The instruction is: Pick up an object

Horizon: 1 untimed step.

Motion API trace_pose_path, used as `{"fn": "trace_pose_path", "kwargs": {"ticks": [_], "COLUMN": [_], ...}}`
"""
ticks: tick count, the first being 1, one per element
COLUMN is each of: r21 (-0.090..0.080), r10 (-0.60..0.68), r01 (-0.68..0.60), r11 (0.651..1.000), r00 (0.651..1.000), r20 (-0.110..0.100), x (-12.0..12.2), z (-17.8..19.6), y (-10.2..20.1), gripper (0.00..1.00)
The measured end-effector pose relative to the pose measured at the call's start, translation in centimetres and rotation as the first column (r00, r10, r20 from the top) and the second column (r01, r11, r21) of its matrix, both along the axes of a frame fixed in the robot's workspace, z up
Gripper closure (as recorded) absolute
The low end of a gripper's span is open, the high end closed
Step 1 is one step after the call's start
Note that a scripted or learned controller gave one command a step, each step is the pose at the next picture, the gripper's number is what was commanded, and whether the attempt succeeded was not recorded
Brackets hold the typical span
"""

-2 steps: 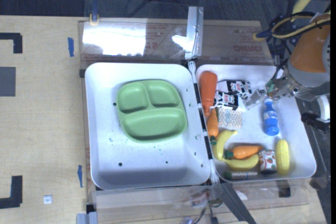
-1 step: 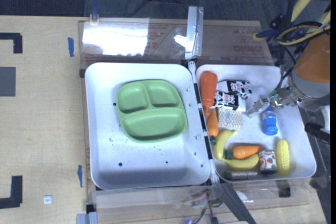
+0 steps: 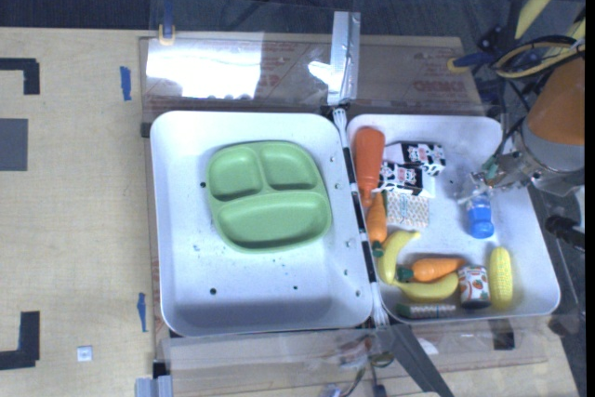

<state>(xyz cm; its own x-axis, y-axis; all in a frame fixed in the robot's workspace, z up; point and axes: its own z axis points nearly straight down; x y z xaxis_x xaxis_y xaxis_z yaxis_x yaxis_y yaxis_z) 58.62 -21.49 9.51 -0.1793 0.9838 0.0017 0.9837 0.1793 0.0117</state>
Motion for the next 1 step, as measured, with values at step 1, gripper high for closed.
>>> {"fn": "trace_pose_path", "kwargs": {"ticks": [1], "r21": [-0.005], "r10": [-0.015], "r01": [0.015], "r11": [1.000], "r00": [1.000], "r20": [-0.011], "x": [1.15], "z": [10.31], "y": [0.71], "gripper": [1.00]}}
